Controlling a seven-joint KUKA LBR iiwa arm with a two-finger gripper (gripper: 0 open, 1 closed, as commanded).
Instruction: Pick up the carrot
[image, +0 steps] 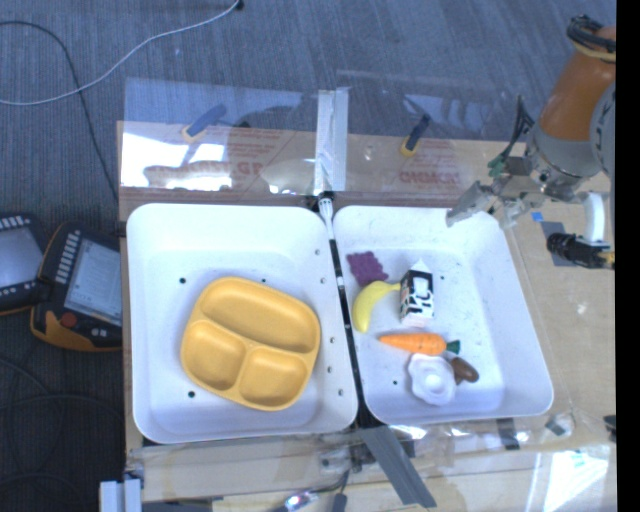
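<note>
At the far left, off the bench, you see a teach pendant (78, 290) with an orange underside lying on the grey carpet, cables trailing around it.

Next comes the left bin (160, 235). In it sits a yellow divided plate (250, 342) with three compartments, turned at a slight angle, roughly in the bin's middle.

Crossing the seam between the bins, you reach the right bin (510, 320), where all the small items lie. Nearest the seam is a purple bunch of grapes (367, 267), and just below it a yellow banana (368, 302) curving down toward the divider. Beside the banana on its right stands a small black-and-white carton (418, 294), close to it or touching; you cannot tell which.

Your target, the carrot (413, 343), lies flat just below the banana and the carton, orange body pointing left, green top at its right end. Just under it sits a white fried-egg toy (431, 381), and a small brown item (465, 371) lies to the egg's right, near the carrot's green end.

Farther right and higher up, the gripper (480, 205) hangs over the far right corner of the right bin, well apart from the carrot. Whether its fingers are apart or together cannot be told from this angle. Nothing is visibly held between them.
</note>
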